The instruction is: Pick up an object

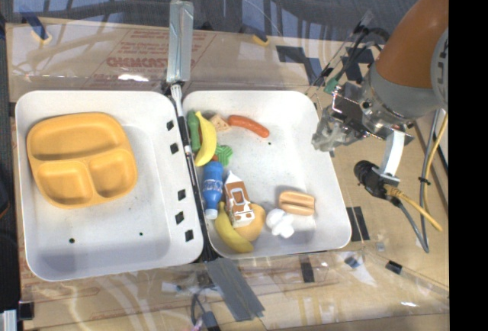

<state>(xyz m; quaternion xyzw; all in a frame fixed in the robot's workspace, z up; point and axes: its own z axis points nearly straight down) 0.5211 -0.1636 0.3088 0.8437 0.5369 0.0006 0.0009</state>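
two shallow white bins sit side by side on the bench, and the layout explains itself: the left bin (pixel 46 245) carries a yellow divided tray (pixel 80 155) and little else, while the right bin (pixel 324 162) holds the pickable clutter. most of that clutter is crowded along the right bin's left wall, where a banana (pixel 204 140) lies over something green (pixel 221 153), with a blue bottle (pixel 212 186), a small toy truck (pixel 238 204) and a second banana (pixel 231 234) below it. a red sausage (pixel 248 125) lies apart near the top, and a hot dog bun (pixel 296 203) lies apart lower right, beside a small white piece (pixel 281 225). the gripper (pixel 329 136) hangs over the bin's right rim, well apart from every object, so nothing is in its grasp; whether its jaws stand open or closed i cannot tell from this angle. by my judgement the sausage or the bun would be the easier targets, since each has bare floor around it, whereas the pile by the wall risks a crowded, slipping grasp.
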